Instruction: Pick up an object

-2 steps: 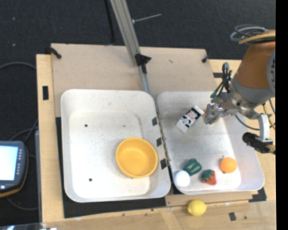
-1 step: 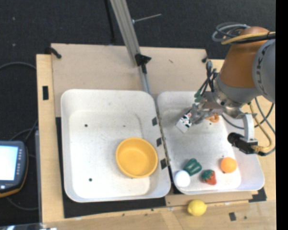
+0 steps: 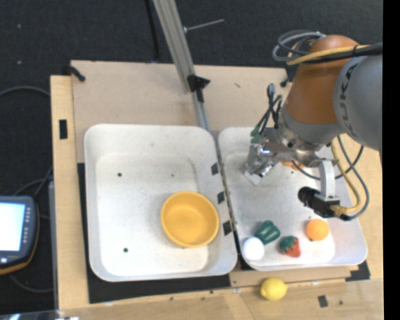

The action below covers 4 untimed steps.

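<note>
My gripper [image 3: 257,170] hangs over the upper left part of the right bin [image 3: 283,199], its metal fingers pointing down at bare bin floor with nothing seen between them. Along the bin's near edge lie a white ball [image 3: 253,249], a green piece [image 3: 267,231], a red strawberry [image 3: 291,246] and an orange ball [image 3: 317,229]. A yellow bowl [image 3: 189,219] sits in the left bin [image 3: 120,179], near its right wall. The objects lie well below the gripper in the camera view.
A yellow lemon [image 3: 273,289] rests on the bench outside the bins, in front of the right bin. A metal pole [image 3: 180,45] rises behind the bins. Black cabling and a sensor [image 3: 320,202] hang from the wrist over the right bin.
</note>
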Each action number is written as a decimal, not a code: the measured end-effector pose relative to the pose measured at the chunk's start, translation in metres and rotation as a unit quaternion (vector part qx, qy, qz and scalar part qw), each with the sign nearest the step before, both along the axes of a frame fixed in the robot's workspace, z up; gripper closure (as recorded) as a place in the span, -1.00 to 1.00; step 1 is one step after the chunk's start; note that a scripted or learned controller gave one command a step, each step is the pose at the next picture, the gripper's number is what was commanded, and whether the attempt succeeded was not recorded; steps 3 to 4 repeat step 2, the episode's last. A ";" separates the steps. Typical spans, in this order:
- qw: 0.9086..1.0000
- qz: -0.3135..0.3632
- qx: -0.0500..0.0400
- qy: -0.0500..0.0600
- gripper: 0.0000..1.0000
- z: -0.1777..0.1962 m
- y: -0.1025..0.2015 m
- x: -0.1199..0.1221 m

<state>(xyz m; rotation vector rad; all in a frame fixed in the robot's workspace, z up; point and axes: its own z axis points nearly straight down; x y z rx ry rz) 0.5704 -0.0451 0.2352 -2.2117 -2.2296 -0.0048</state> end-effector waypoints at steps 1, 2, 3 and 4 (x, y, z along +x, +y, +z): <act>1.000 -0.001 -0.001 0.001 1.00 -0.005 0.045 -0.020; 1.000 0.000 0.000 0.000 1.00 0.002 0.104 -0.027; 1.000 0.000 0.000 0.000 1.00 0.002 0.104 -0.027; 1.000 0.000 0.000 0.000 1.00 0.002 0.104 -0.027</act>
